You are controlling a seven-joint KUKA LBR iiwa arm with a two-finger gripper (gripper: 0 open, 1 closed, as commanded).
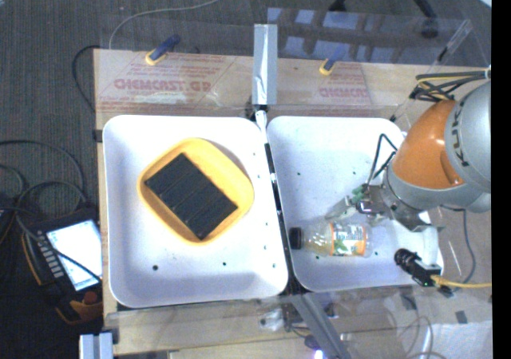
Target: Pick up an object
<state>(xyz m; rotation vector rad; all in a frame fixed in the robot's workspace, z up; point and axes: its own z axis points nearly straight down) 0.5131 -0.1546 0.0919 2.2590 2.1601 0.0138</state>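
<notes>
Bottle (339, 239): a small clear plastic one lying on its side on the floor of the right bin (319, 158), near that bin's front wall. Its dark round cap points toward the divider between the bins; a white and green label wraps the middle, and the contents look amber.
Gripper (361, 199): just above and to the right of the bottle, low over the right bin's floor. Whether it touches the bottle cannot be told, and how it is set cannot be told either; the metal parts there blur together.
Arm (447, 150): a rounded grey shell with a glossy orange band, reaching in from the right over the right bin's far corner.
Left bin (128, 270): shallow, white, smooth plastic with rounded corners and a few dark specks on the floor.
Dish (196, 188): yellow, with soft rounded corners, sitting in the middle of the left bin, turned at an angle to its walls.
Dark pad (192, 195): a flat, ribbed, near-black square resting inside the dish.
Bench (160, 82): pale wood showing behind the bins, under a clear sheet with faded red lettering.
Clamps (162, 49): two, with yellow and blue handles, on the bench's back edge.
</notes>
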